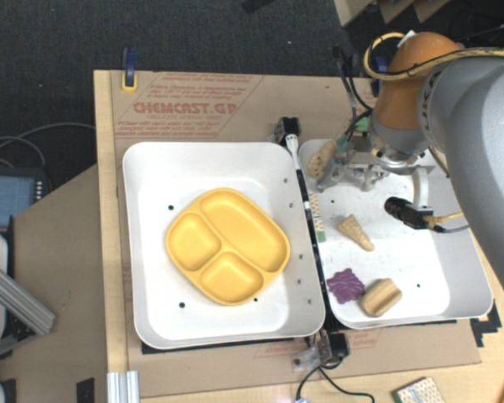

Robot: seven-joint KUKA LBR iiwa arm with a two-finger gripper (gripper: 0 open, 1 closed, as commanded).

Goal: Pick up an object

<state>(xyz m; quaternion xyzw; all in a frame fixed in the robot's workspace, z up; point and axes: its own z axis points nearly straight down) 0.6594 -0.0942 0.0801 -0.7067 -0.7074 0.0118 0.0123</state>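
The right bin holds a tan cone, a purple lumpy piece and a tan cylinder near its front. A pale beige object lies in that bin's far left corner. My gripper hangs low over that far corner, right beside the beige object, below the orange band of the arm. The gripper's metal body hides whatever sits directly under it.
The left bin carries a yellow three-compartment plate in its middle. A divider ridge separates the two bins. Black cables trail from the wrist over the right bin. The grey arm covers the bin's far right.
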